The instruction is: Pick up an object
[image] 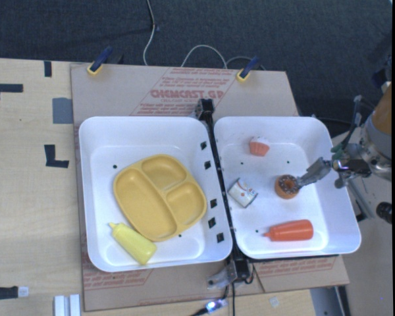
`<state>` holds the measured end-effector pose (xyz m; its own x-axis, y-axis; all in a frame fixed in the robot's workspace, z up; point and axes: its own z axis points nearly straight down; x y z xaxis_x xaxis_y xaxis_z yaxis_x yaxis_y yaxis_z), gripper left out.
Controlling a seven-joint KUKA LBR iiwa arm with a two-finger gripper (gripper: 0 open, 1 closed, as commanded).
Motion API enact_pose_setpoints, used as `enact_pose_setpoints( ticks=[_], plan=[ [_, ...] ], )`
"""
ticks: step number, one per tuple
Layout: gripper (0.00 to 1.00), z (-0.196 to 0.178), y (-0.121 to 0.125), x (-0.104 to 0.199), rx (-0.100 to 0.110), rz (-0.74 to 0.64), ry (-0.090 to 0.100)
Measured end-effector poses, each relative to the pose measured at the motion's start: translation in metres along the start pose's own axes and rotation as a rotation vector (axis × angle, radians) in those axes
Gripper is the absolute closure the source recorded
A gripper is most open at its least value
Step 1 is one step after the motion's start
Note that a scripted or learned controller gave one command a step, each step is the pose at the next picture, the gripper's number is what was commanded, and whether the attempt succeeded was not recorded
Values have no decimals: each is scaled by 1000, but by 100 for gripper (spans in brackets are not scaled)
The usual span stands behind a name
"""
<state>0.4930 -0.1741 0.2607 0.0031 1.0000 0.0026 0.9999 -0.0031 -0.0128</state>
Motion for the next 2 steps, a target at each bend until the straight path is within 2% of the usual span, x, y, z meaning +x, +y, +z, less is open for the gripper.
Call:
enact_pose_setpoints(
  ticks=[1, 2],
  plan=[
    [0, -6, 2, 0, -11, -4, -3],
    [0, 57, 5, -4, -6, -3, -1]
  ],
)
